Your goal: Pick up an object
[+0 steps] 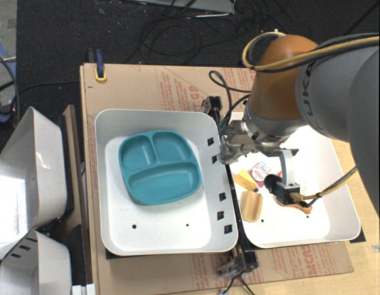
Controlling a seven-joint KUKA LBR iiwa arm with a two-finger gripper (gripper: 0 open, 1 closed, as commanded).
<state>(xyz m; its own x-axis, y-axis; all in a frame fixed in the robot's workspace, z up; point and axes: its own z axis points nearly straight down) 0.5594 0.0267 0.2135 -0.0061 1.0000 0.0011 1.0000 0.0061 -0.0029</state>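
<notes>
- Yellow wedge-shaped block [244, 180] lies in the right white bin [337, 226], near its left wall, with a tan rounded block [252, 206] and a small pink-and-white packet [261, 171] just beside it.
- Gripper [229, 151] hangs over the wall between the bins; wide or narrow, can't tell.
- Teal divided plastic plate [159, 168] sits in the left white bin [116, 226].

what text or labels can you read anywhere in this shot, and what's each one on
"UK": large pale letters on the grey arm, part of a longer mark that I cannot read in full.
Red print on the cardboard sheet under the bins, behind the left bin and at the front right: too blurred to read.
Print on the small pink and white packet in the right bin: too small to read.
The teal divided plate bears no text.
</notes>
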